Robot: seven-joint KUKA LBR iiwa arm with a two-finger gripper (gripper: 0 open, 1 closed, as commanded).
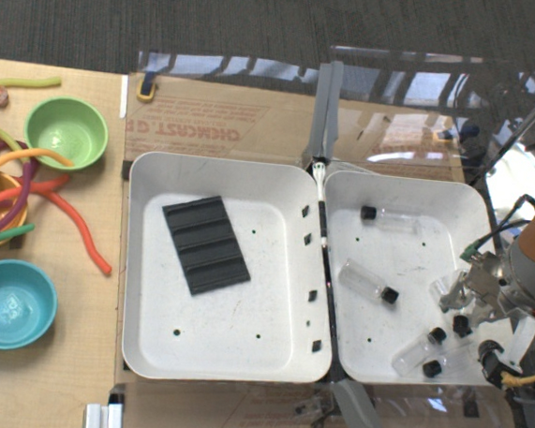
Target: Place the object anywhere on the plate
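Tool: the grey metal tool (466,298) hangs low over the right edge of the right white bin (411,189), at the right of the frame. Whether it is spread or pressed together, I cannot tell. Nothing can be made out in its grip.

Task's thing: probably one of the clear plastic tubes with black caps lying in the right bin. Which one is meant cannot be told.

Nearest tubes: a cluster of black caps (437,336) lies just below and left of the tool in the lower right of the frame. One small black cap (461,323) sits right beneath the tool, and contact is unclear.

Other tubes: a clear tube with a black cap at mid-bin (374,284) lies to the left of the tool, its long axis slanting down to the right. Another clear capped tube (389,217) lies near the top of the bin, roughly level.

Plate: the black ribbed rectangular slab (206,245) lies flat in the left white bin (143,337), tilted with its long axis running from upper left to lower right.

Deciding relation: the plate is well apart from the tool, far to its left across the wall between the bins. Any carry would run leftward.

Progress: judged from this, no tube is on the plate yet.
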